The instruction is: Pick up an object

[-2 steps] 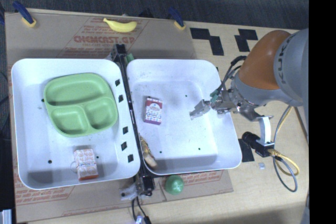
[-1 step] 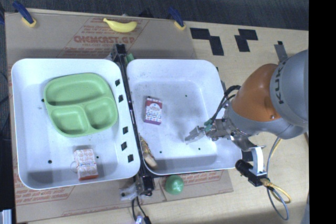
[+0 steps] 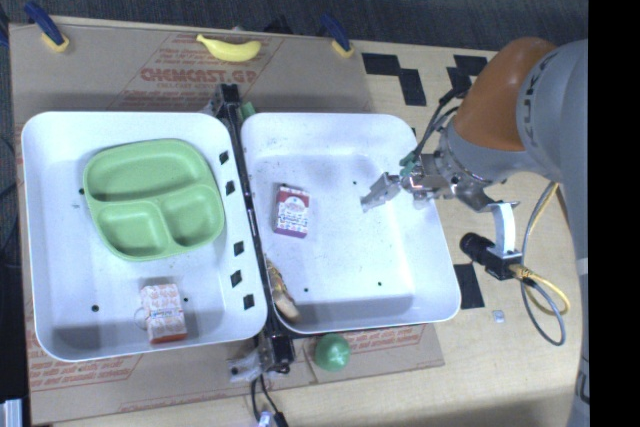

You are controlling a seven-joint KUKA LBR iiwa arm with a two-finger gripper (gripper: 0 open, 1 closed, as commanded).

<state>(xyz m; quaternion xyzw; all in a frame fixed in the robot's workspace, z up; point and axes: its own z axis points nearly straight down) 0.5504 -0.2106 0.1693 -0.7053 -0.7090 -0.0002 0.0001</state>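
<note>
Fingers bare above right bin

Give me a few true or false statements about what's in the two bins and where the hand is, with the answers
1. The green divided tray lies in the left bin. True.
2. The red carton lies in the left bin. False: it is in the right bin.
3. The hand is above the right bin. True.
4. The banana lies inside a bin. False: it is on the cardboard behind them.
5. The hand holds the red carton. False: the carton lies apart from it.
</note>
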